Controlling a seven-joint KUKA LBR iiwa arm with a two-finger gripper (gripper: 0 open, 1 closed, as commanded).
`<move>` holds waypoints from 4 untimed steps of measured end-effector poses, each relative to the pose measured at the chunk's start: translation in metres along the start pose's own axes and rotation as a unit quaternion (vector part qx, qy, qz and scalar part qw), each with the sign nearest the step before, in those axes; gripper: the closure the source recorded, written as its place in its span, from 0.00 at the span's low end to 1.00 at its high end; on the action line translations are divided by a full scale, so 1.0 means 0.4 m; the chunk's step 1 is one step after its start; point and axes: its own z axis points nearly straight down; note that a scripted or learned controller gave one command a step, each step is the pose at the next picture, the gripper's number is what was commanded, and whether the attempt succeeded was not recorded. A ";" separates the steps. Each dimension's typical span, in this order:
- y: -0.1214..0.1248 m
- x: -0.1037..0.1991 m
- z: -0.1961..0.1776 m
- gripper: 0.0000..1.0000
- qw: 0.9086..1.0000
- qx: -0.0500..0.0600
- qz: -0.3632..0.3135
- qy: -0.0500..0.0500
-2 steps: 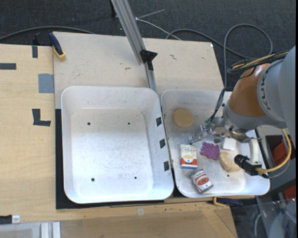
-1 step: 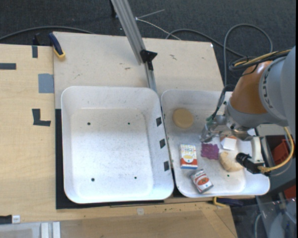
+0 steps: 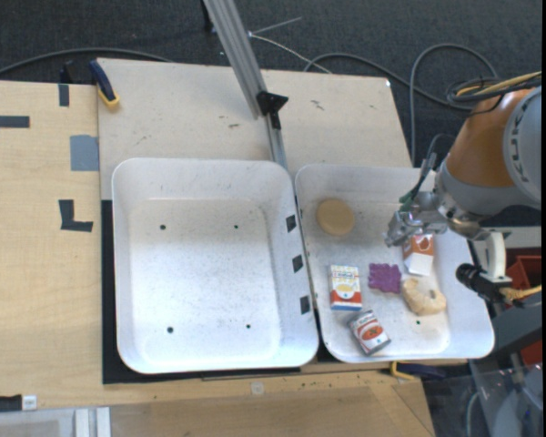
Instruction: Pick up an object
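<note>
Claw [image 3: 411,228] hung low in the right bin [image 3: 382,176], and I could not tell how it was set. Touching its near side lay a small orange-and-white carton [image 3: 419,254], long axis running toward the bin's front; farther off sat a tan disc [image 3: 336,217].

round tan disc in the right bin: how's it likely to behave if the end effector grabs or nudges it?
The tan disc lies flat on the right bin floor, so it probably slides when nudged rather than tipping. Its low profile may give little edge for a pinch. If stood on its rim, it would likely roll. It sits apart from the other items, so a push shouldn't disturb them.
</note>
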 end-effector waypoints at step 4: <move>0.051 0.241 -0.101 1.00 1.000 0.003 -0.003 0.002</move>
